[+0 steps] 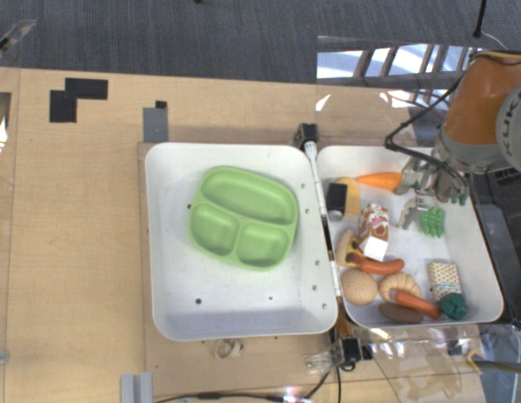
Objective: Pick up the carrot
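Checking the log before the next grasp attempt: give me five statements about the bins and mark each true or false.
1. The green divided plate lies in the left bin. True.
2. The carrot lies on the green divided plate. False: it lies in the right bin, near its far edge.
3. The gripper is above the right bin. True.
4. The carrot is lifted between the fingers. False: it rests in the bin, beside the gripper.
5. The green divided plate holds a sausage. False: its compartments hold nothing.

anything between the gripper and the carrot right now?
Nothing. In the camera view the gripper hangs just right of the carrot at its blunt end, with bare white floor of the right bin between them, if any gap.
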You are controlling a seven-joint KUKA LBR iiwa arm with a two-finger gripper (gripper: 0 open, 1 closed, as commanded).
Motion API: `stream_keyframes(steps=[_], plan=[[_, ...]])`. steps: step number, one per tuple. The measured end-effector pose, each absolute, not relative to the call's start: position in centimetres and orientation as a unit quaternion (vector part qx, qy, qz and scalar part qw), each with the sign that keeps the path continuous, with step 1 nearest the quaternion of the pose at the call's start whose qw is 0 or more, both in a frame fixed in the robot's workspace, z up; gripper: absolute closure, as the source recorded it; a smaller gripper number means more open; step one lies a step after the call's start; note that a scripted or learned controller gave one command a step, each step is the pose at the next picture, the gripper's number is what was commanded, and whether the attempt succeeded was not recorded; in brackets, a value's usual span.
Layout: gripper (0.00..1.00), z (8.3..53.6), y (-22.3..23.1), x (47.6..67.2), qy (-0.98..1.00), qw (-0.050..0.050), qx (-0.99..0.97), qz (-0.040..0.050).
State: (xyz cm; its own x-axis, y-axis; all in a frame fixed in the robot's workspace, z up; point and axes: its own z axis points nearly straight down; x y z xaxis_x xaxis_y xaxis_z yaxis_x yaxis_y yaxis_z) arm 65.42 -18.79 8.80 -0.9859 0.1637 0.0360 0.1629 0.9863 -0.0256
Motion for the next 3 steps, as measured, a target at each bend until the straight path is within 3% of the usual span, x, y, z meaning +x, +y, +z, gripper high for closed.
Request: stream_keyframes(steps=[1, 2, 3], plan=[[0.0, 8.8, -17.0, 64.9, -0.966, 0.018, -0.256, 0.0135], [0.0, 8.8, -18.2, 65.1, -0.914, 0.026, -0.405, 0.001], [0.0, 8.7, -14.6, 65.4, -0.842, 0.013, -0.54, 0.018]])
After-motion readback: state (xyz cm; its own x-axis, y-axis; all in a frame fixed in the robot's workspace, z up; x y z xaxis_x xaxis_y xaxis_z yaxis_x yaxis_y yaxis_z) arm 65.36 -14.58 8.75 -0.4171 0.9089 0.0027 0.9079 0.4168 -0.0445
